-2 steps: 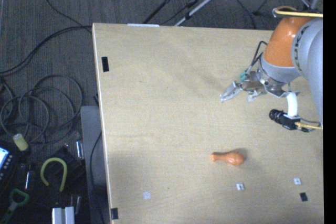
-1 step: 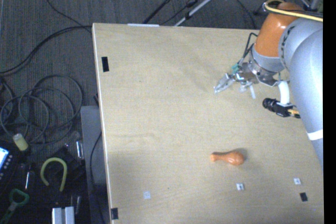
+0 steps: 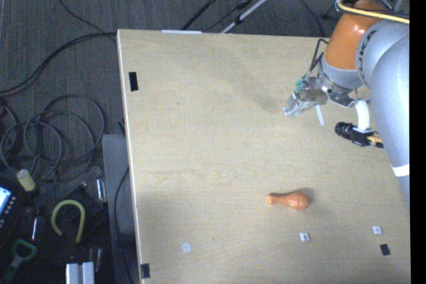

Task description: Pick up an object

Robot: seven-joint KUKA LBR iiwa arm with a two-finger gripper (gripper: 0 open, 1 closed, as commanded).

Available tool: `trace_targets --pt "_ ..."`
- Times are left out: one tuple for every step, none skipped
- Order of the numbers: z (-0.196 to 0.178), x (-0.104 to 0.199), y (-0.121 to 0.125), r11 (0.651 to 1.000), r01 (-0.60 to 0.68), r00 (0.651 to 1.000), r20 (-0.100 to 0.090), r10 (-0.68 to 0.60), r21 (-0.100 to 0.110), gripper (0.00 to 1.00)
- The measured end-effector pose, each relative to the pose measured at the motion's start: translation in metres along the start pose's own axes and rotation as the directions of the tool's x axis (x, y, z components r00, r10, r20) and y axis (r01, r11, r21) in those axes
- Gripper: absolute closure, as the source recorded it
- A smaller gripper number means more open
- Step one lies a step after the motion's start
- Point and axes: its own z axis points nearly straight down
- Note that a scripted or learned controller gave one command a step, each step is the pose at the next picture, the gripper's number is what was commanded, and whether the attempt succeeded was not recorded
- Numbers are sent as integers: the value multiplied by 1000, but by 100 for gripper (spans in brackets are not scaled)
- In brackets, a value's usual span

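Orange toy [image 3: 289, 200] | we see it lying on the bench [image 3: 213, 143] | fingers [image 3: 296, 103] well apart from it, up high | we cannot tell if open

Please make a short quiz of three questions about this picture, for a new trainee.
1. True or false: the orange object lies on the bench, apart from the gripper.
2. On which side of the view is the gripper? A) lower left B) upper right C) bottom centre
3. Fill in: the small black marker sits near the bench's ____ edge in the view.

Key: 1 true; 2 B; 3 left.
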Motion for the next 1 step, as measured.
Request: trace_targets --pt "0 0 0 1000 0 1000 1 0 0 0"
